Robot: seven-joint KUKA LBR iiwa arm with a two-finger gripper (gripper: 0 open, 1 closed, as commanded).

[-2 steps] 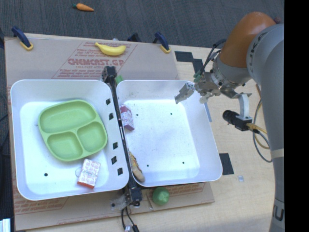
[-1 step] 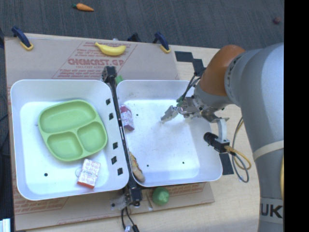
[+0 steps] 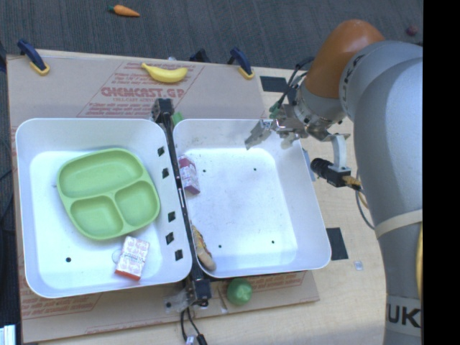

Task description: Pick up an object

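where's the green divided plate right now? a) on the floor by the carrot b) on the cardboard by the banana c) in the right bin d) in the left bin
d: the green divided plate lies flat inside the left bin, above the small red and white box, while the right bin holds only small items along its left wall.

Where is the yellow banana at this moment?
The banana lies on the cardboard beyond the two bins, near the black divider clamp.
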